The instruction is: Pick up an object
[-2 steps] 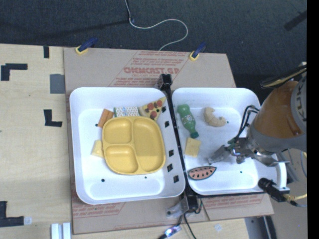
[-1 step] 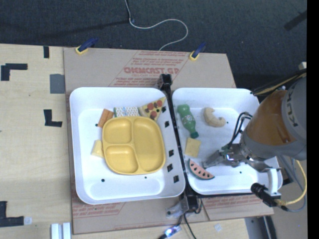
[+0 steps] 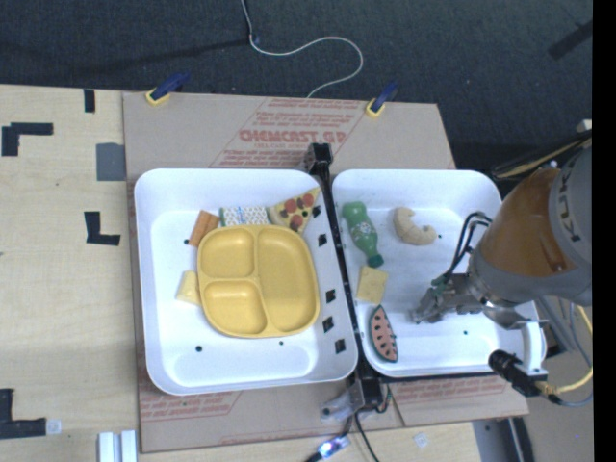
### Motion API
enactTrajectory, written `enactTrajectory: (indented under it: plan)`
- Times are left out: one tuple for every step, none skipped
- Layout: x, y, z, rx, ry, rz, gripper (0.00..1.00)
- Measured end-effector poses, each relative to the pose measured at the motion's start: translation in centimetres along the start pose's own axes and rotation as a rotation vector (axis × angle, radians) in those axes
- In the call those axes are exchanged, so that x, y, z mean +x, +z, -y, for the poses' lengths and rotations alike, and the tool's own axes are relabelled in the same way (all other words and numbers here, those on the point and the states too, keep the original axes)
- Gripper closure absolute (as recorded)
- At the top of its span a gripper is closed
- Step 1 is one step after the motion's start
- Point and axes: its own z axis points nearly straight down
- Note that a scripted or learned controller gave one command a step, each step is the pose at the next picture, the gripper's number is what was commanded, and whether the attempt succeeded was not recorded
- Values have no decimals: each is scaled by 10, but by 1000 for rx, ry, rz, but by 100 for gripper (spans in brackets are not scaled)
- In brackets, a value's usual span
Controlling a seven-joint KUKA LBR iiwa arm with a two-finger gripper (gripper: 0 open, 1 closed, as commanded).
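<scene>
Gripper (image 3: 430,308) low in right bin (image 3: 476,186); jaw state can't tell; watermelon slice (image 3: 383,332) nearest, just left of jaws, cheese wedge (image 3: 372,284) beyond; slice looks light, stiff, thin, lying flat; likely best pinched across narrow width mid-body.

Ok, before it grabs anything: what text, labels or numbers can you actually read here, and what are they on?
"CHEMCAST GP": red print on the brown cardboard sheet behind the two bins, seen upside down.
Smaller red lines beneath it: too blurred to read.
Green plastic bottle, white label: too small to read.
</scene>
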Motion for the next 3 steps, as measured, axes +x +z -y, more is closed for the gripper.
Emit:
enactTrajectory:
  plan:
    - [8,-58,-5,-3,-2,-1,100]
    - [13,-101,-6,-3,-2,-1,100]
    - [14,-131,-7,-2,-1,-1,100]
